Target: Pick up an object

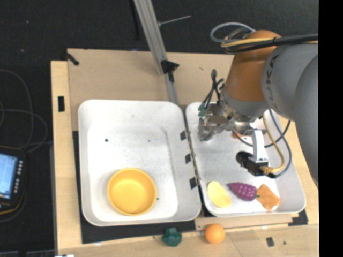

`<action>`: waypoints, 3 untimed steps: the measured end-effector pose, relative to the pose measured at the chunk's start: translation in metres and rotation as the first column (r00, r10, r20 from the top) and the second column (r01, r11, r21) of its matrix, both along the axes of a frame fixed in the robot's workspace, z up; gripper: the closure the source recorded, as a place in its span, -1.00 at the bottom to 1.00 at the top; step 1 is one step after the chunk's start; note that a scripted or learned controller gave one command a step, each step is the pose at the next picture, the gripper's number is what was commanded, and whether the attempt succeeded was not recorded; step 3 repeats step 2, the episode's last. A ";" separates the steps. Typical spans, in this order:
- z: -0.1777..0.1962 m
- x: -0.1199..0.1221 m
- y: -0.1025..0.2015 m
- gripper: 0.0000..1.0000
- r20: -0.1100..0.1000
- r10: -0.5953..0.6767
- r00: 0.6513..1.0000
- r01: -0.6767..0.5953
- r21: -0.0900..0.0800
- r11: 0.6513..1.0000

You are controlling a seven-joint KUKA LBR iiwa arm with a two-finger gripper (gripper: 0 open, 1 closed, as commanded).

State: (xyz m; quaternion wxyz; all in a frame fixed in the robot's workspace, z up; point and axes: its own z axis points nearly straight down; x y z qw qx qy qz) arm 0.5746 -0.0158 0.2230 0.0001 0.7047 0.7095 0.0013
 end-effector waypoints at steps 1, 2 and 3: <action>-0.001 0.006 0.046 1.00 -0.001 0.000 1.000 0.000 0.000 1.000; 0.015 0.009 0.091 1.00 0.000 0.000 1.000 0.000 0.001 1.000; 0.015 0.009 0.091 1.00 0.000 0.000 1.000 0.000 0.001 1.000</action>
